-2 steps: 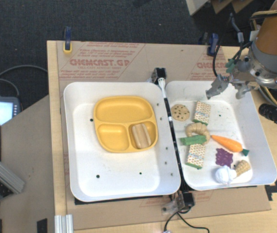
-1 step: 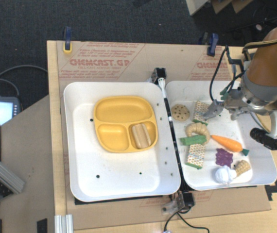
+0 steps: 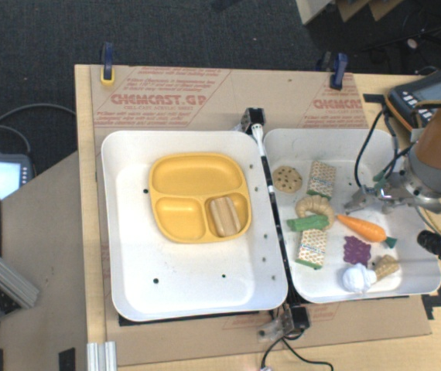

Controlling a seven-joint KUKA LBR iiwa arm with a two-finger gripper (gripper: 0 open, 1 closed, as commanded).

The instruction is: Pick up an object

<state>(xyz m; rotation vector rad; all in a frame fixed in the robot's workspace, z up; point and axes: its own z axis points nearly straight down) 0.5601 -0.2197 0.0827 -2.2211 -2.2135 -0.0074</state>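
Note:
The right bin [image 3: 414, 284] holds several toy foods: a round cookie [image 3: 287, 178], a patterned packet [image 3: 321, 179], a tan pastry [image 3: 314, 206], a green piece [image 3: 307, 223], a second packet [image 3: 312, 247], an orange carrot [image 3: 362, 226], purple grapes [image 3: 356, 249], a white ball [image 3: 353, 279] and a tan chunk [image 3: 385, 267]. My gripper [image 3: 365, 199] reaches in from the right, low over the bin just above the carrot's upper end. Nothing visibly hangs from it.
The left bin [image 3: 128, 269] carries a yellow divided plate [image 3: 197, 175] with a tan bread piece [image 3: 223, 215] in its lower right compartment. Black cables loop beside the arm's wrist [image 3: 437, 161]. Blue clamps [image 3: 337, 69] pin the cardboard at the back.

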